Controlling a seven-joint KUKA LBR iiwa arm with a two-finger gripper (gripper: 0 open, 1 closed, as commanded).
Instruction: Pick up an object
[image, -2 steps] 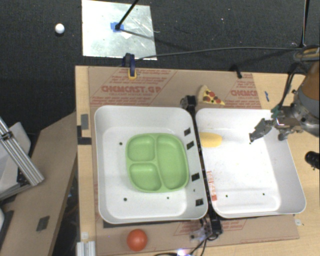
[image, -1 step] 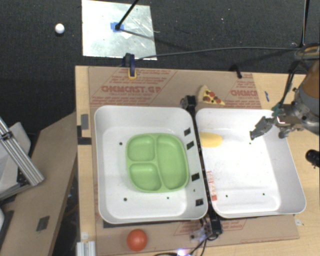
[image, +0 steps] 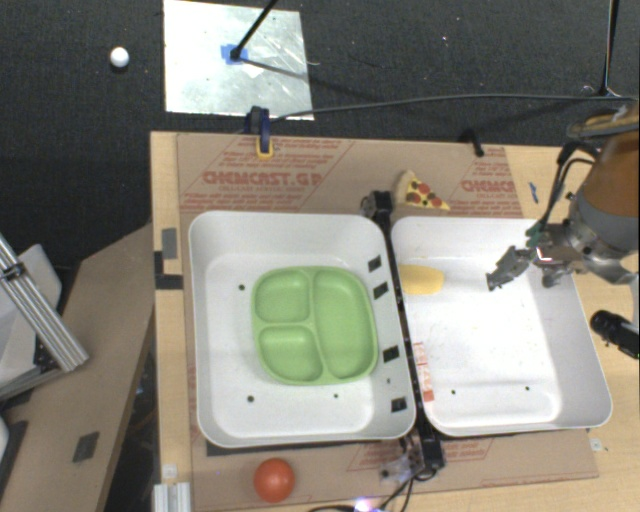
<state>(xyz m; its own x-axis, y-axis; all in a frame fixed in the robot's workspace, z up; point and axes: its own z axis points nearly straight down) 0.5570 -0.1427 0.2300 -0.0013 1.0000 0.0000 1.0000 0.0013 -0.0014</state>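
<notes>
**A:** Hovering over the right bin (image: 575, 395), at about two o'clock on its floor, is the gripper (image: 497, 279). The fingers look empty, with nothing between them, but whether they are spread or pressed together I cannot tell at this size.

**B:** What would you go for?

**A:** The yellow piece (image: 421, 281), I'd judge. It lies on the right bin's floor at about ten o'clock, close to the wall shared with the left bin (image: 215, 330), and near the gripper, toward nine o'clock from it. Nothing else sits in that bin.

**B:** How to take it cleanly?

**A:** Slide toward nine o'clock until the fingers stand over its middle, then come straight down and close across its narrow side. It looks low and rounded, so a shallow grasp may slip off.

**B:** The wall?

**A:** That is the risk. The dividing rim and its black clips (image: 380, 290) run just at nine o'clock of the piece, so the finger on that side has little room. The open floor lies toward three and six o'clock; approach from there.

**B:** Other things?

**A:** A green divided tray (image: 313, 325) fills the left bin's middle. A pizza-slice toy (image: 420, 192) rests on the bench (image: 300, 175) beyond the bins at twelve o'clock, and a red ball (image: 274, 479) at six o'clock. All are well apart from the gripper.
</notes>
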